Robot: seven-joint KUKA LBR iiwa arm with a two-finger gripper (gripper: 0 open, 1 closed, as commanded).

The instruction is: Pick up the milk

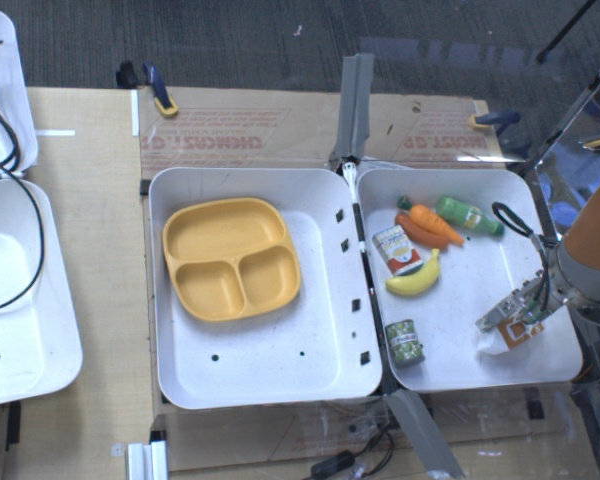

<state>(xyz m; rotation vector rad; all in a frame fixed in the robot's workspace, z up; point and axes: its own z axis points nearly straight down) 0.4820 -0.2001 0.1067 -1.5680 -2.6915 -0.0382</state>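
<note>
**Ana:** Jaws first, please: are they spread or pressed together?

**Ben:** I cannot tell. The metal two-finger gripper (pixel 500 318) is small in the view, and its tip blends with a white and orange scrap under it.

**Ana:** How does the grey arm (pixel 588 268) stand?

**Ben:** It enters from the right side and bends down, so the gripper hangs low over the floor of the right white plastic bin (pixel 460 368). It is well to the right of the curved yellow banana (pixel 413 279) and a little lower.

**Ana:** And the milk?

**Ben:** The small white milk carton with red and blue print (pixel 397 250) lies flat, just above the banana and close against it, well apart from the gripper.

**Ana:** What else is around the banana?

**Ben:** The tapered orange carrot (pixel 432 228) is up and to the right of it. The glossy green bottle (pixel 470 216) lies further that way. The short green can (pixel 403 342) stands below the banana. Far to its left, the matte yellow plate with three compartments (pixel 232 258) rests in the left white bin (pixel 180 368).
</note>
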